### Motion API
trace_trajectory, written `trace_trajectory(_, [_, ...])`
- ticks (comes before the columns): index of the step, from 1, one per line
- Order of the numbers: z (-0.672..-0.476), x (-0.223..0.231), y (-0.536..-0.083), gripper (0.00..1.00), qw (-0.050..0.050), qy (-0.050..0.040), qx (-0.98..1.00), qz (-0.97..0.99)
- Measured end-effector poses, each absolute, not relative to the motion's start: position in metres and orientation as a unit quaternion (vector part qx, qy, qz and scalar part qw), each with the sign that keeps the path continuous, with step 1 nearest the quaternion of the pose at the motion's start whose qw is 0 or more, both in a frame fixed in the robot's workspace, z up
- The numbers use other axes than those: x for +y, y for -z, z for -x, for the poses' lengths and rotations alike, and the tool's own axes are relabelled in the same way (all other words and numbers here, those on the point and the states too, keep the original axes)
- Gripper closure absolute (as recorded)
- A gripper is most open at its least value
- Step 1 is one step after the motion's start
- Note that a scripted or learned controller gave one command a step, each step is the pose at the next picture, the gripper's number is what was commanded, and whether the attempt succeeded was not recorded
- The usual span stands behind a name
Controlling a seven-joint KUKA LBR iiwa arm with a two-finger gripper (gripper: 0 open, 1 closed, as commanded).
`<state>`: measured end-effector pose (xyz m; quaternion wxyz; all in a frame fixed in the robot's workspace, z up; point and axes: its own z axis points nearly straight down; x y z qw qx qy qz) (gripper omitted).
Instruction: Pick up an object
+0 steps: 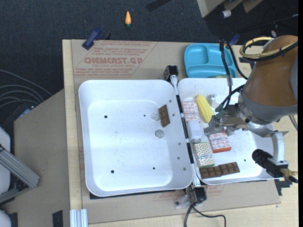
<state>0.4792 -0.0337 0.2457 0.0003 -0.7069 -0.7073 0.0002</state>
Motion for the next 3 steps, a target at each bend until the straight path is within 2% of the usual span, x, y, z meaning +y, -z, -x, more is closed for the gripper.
trace_trajectory(1, [-0.521, -0.053, -0.247, 1.0, -0.001, 0.0001, -0.707, 0.707])
trace_trajectory(2, [-0.533, 0.019, -0.234, 1.0, 0.0, 0.0, -0.708, 0.707])
trace_trajectory(3, [-0.578, 0.024, -0.23, 1.0, 0.0, 0.0002, -0.708, 0.707])
